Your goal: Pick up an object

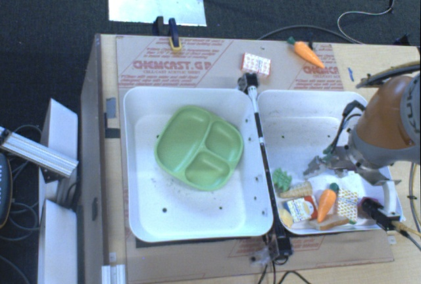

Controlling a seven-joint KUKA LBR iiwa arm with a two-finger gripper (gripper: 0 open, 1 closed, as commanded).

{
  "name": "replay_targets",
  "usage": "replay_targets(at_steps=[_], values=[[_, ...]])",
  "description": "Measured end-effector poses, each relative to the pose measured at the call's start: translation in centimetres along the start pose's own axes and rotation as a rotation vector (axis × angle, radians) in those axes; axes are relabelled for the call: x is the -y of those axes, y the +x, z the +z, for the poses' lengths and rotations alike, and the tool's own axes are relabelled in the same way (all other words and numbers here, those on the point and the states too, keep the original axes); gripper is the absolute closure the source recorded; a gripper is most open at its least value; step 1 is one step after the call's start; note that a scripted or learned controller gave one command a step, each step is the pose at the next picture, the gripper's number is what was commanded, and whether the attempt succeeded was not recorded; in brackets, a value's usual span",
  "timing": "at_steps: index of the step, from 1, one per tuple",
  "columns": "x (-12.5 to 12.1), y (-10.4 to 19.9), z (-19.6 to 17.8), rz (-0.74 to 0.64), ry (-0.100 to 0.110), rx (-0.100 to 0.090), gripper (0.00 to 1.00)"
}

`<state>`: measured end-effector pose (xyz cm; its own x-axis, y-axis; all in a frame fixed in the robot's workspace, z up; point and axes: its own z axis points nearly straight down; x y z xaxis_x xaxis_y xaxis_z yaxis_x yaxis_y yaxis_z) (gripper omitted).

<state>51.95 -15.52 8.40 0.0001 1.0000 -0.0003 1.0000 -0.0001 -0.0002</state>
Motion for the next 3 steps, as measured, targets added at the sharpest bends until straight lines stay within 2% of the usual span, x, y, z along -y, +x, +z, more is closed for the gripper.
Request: replay_targets(at_steps=[1, 2, 3], values=[[3.3, -1.5, 0.0, 0.000, -0.001, 0.000, 0.00], [3.1, -1.4, -1.1, -0.001, -0.005, 0.000, 1.00], [3.2, 5.4, -7.3, -0.004, -0.003, -0.001, 1.00]])
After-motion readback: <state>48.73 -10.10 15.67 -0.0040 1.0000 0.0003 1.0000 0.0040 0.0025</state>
